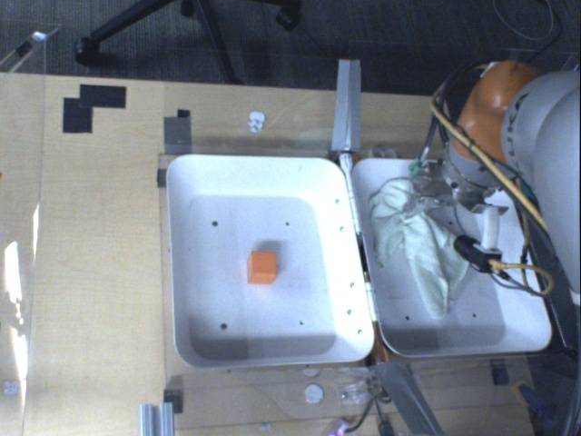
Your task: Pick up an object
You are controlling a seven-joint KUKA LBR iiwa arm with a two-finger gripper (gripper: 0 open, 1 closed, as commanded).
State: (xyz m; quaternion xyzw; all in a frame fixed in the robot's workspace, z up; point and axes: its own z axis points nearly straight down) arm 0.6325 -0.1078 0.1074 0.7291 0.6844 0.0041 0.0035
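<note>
A small orange cube (262, 267) lies near the middle of the left white bin (195, 243). A crumpled pale green-white cloth (413, 243) is spread across the right bin (522, 330), from its upper left down toward the centre. My gripper (436, 192) hangs low over the cloth's upper end at the back of the right bin, partly hidden among cables and the wrist. The grey arm with its orange band (495, 94) comes in from the upper right.
A grey metal post (345, 107) stands at the back between the two bins. Cables (508, 271) loop over the right bin's right side. Black tape marks (91, 105) sit on the wooden bench at the far left.
</note>
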